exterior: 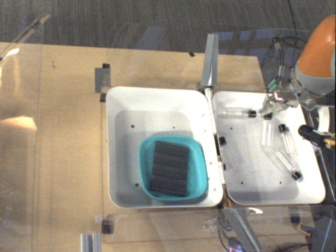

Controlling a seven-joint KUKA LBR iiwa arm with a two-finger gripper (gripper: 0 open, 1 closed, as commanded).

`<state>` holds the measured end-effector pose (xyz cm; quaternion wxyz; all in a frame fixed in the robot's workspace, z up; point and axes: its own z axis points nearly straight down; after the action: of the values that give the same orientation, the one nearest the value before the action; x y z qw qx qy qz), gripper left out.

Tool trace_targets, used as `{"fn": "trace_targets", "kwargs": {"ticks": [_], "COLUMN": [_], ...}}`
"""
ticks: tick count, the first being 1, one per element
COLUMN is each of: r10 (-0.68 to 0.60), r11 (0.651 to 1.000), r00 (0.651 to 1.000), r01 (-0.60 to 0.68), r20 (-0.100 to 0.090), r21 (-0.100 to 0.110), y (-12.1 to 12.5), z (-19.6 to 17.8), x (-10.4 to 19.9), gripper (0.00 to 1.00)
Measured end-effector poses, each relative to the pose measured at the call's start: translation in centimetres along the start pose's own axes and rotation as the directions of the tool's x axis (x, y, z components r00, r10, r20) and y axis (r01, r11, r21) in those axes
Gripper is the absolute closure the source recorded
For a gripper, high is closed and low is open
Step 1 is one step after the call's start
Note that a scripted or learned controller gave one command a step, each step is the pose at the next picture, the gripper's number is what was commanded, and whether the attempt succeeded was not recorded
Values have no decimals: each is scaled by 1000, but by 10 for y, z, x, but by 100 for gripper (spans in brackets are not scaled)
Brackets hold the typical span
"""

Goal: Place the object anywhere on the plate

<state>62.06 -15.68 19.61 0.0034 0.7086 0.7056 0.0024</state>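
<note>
Dark ridged block (169, 168) lies on the teal plate (198, 164); end effector (273, 105) state unclear, over right bin (239, 190)

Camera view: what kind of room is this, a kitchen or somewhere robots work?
Most likely a robot test lab. A wooden bench bears two white bins, fenced by clear panels. A robot arm reaches over the right bin. A teal plate holds a dark ridged block.
</note>
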Motion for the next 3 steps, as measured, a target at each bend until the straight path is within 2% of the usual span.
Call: {"fn": "trace_targets", "kwargs": {"ticks": [1, 2, 3], "r10": [30, -96, -109], "r11": [1000, 995, 994], "r00": [1000, 995, 994], "r01": [-30, 96, 109], "r20": [-1, -2, -3], "r21": [2, 3, 4], "y": [-74, -26, -70], "z": [-18, 11, 10], "x": [72, 132, 188], "gripper": [100, 100, 100]}}
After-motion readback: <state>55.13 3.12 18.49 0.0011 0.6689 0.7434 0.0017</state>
